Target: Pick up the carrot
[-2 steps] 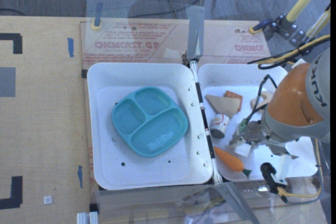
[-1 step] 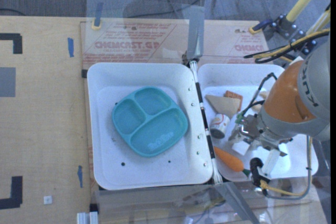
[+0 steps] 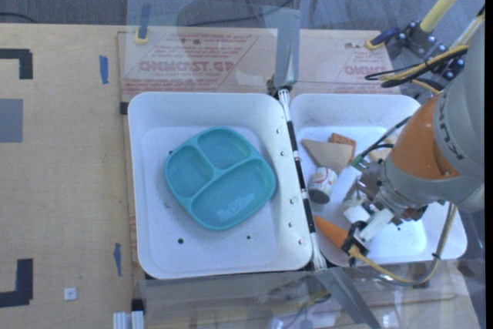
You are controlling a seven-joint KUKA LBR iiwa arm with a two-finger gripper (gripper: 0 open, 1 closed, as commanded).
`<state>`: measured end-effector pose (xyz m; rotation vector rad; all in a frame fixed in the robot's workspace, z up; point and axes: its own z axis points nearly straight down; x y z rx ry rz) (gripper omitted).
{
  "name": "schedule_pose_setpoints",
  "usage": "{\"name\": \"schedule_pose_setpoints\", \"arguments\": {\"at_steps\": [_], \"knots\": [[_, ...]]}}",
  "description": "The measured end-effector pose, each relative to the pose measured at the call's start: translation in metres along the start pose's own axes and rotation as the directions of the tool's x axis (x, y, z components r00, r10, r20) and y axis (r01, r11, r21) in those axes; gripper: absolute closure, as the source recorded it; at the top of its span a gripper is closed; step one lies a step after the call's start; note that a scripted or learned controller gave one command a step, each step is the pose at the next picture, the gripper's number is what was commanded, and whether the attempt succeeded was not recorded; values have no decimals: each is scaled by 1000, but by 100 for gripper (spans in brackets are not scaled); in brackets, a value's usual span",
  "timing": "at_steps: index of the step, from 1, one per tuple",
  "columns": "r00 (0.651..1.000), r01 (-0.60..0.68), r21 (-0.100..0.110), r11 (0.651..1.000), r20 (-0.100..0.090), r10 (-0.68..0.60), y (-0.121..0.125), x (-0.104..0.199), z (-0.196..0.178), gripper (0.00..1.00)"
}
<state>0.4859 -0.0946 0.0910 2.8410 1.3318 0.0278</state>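
Observation:
The carrot (image 3: 330, 229) is an orange taper lying in the front left corner of the right bin (image 3: 362, 105). Its right end is hidden under the robot's wrist hardware. My gripper (image 3: 363, 195) hangs low over the middle of that bin, just behind and to the right of the carrot. The grey arm with its orange band (image 3: 420, 146) covers much of the bin's right half.
A baseball-like white ball (image 3: 322, 182), a tan wedge (image 3: 323, 153) and a small orange-brown piece (image 3: 343, 139) lie in the right bin behind the carrot. The left bin (image 3: 146, 166) holds a teal divided plate (image 3: 220, 177).

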Motion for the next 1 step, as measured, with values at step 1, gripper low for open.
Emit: {"name": "schedule_pose_setpoints", "arguments": {"at_steps": [1], "knots": [[947, -319, 9, 948, 21, 319, -29, 26, -92, 100]]}}
